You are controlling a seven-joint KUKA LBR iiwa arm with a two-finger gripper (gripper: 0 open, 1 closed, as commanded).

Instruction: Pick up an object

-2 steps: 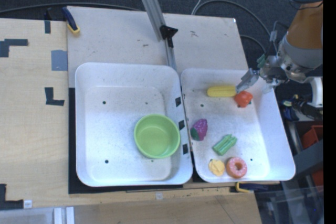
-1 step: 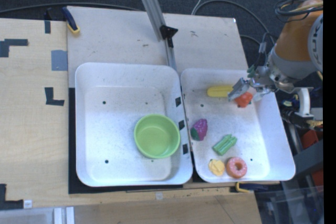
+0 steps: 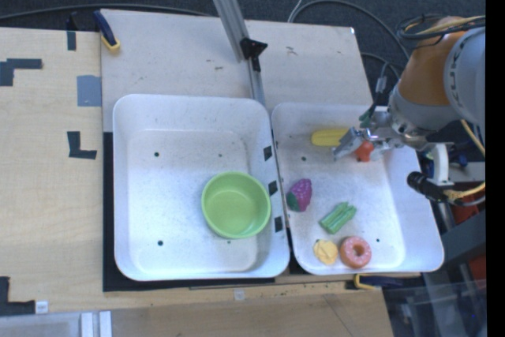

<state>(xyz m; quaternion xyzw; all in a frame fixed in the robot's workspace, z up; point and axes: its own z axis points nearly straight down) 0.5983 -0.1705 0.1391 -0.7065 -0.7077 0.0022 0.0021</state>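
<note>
Grey arm with an orange band reaches in from the right, wrist bent down over the right bin [image 3: 394,201]. The claw [image 3: 347,144] sits low beside a yellow object [image 3: 327,137], just left of it; whether it is clenched cannot be told. No legible writing. Purple, green and pink objects lie below the claw.

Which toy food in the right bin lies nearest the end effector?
The yellow corn, right beside the end effector near the bin's far wall; the other toys lie toward the near edge.
</note>
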